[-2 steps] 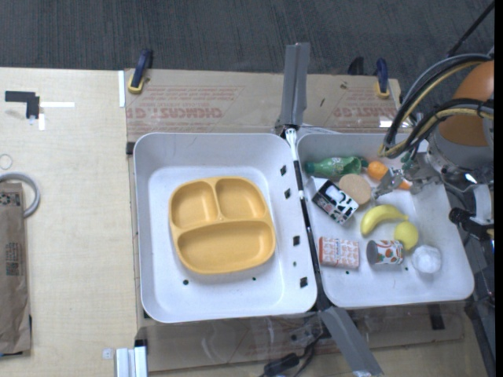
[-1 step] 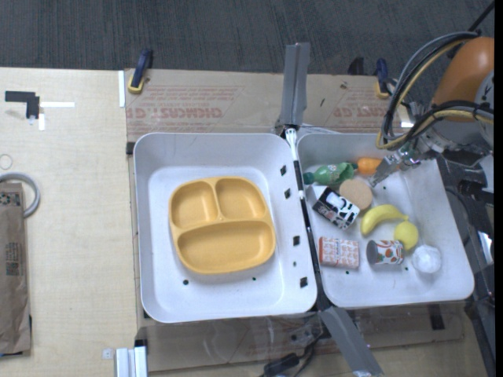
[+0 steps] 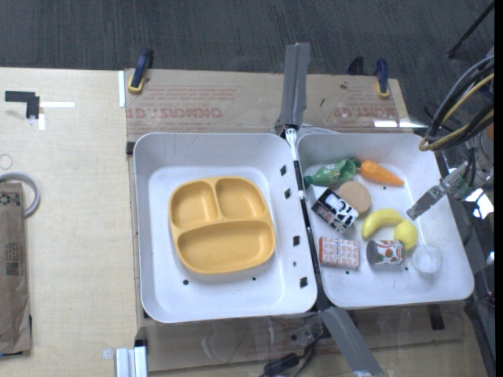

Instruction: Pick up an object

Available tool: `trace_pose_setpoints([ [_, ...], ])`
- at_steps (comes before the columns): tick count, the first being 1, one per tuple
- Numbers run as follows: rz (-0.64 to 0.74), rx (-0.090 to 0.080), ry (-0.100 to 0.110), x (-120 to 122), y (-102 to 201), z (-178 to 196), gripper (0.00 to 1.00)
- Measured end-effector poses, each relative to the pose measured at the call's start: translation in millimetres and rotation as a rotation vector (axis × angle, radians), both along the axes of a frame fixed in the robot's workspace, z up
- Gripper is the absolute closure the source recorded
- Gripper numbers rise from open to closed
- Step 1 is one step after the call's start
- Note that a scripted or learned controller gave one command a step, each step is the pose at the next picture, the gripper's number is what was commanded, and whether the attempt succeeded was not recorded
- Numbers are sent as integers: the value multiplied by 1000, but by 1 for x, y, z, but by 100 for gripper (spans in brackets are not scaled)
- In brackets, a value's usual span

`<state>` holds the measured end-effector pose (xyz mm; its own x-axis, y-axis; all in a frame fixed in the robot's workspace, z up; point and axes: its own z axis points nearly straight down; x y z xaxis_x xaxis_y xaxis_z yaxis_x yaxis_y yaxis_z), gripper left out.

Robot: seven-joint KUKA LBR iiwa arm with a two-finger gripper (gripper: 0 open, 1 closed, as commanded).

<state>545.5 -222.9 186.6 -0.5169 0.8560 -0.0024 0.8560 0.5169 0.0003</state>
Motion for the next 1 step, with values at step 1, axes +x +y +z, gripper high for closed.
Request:
trace_pose_setpoints([
  [1,291,1,0,-17,1,-95,0],
])
